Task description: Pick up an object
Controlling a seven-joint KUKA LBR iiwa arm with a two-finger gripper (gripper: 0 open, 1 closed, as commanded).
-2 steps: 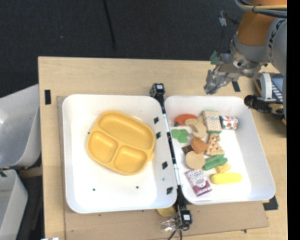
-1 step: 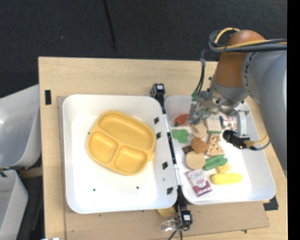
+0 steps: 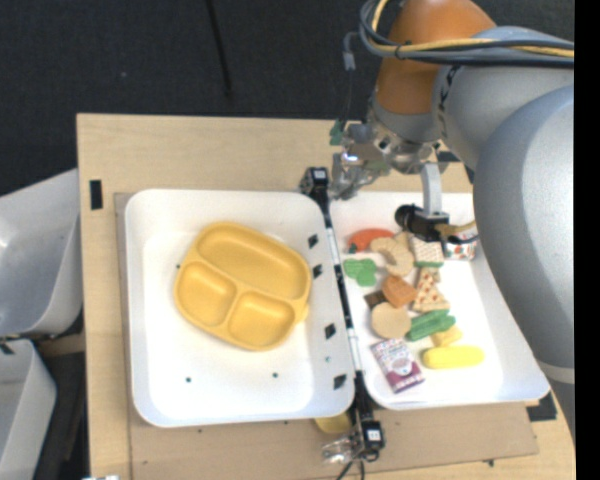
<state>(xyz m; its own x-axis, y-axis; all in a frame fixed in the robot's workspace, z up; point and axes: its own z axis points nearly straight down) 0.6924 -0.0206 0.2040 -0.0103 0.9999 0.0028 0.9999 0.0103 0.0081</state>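
Toy food [image 3: 405,288]: small pieces heaped in the right bin [image 3: 470,383], centre right of the frame.
Handling: probably light, stiff plastic; smooth, so apt to slip.
Hold: yellow piece [image 3: 452,356] at the heap's lower edge, taken across its narrow width.
Gripper [image 3: 365,168]: over the bin's upper left corner; cannot tell if open or closed.

— What is seen in the left bin [image 3: 150,368] on the worktop [image 3: 180,148]?
— A yellow divided tray [image 3: 242,286] is laid flat near its middle, compartments facing up.
— And in the right bin [image 3: 500,368]?
— Toy foods are heaped together: a red piece [image 3: 370,238], a pizza slice [image 3: 430,293], a yellow piece [image 3: 452,356] and a pink packet [image 3: 398,363] beside it.
— Where is the hand [image 3: 348,180] found?
— Over that bin's far left corner, near the seam between the bins.
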